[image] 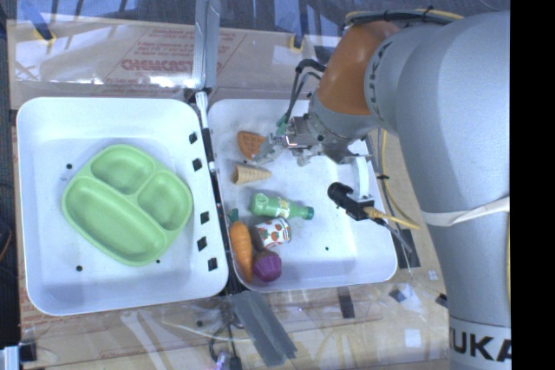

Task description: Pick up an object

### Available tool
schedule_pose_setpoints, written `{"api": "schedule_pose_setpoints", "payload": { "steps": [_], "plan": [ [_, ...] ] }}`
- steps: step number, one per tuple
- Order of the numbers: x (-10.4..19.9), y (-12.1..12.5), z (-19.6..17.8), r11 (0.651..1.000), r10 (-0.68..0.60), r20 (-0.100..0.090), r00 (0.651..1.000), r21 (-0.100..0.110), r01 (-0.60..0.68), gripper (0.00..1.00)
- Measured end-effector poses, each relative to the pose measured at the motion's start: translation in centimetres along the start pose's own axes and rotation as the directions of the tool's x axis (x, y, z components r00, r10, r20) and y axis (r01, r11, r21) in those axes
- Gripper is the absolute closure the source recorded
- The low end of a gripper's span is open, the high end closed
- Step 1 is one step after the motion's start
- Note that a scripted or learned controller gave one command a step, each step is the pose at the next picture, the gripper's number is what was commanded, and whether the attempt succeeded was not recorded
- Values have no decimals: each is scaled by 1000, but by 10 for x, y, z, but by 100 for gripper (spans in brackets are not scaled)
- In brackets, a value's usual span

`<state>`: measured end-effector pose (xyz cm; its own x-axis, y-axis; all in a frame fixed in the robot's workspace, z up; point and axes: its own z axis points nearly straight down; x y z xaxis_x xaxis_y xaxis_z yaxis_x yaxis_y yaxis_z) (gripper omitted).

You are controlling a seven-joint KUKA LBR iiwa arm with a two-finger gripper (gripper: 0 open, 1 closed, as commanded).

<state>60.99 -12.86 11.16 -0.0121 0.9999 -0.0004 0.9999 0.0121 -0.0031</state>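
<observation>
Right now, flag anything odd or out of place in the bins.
Nothing stands out. The green plate lies flat in the left bin; the bottle, carrot and cone lie loose in the right bin.

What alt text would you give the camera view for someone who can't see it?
A grey KUKA arm reaches from the right, its hand low over the right bin beside an orange wedge. That bin also holds an ice cream cone, green bottle, carrot and purple piece. The left bin holds a green divided plate.

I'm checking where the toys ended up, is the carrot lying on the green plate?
No, the carrot lies in the right bin beside the purple toy, while the green plate sits in the left bin.
</observation>
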Motion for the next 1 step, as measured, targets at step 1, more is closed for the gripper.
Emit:
{"api": "schedule_pose_setpoints", "payload": {
  "steps": [1],
  "plan": [
    [3, -88, 21, 995, -95, -2, 995, 1, 95, 0]
  ]
}}
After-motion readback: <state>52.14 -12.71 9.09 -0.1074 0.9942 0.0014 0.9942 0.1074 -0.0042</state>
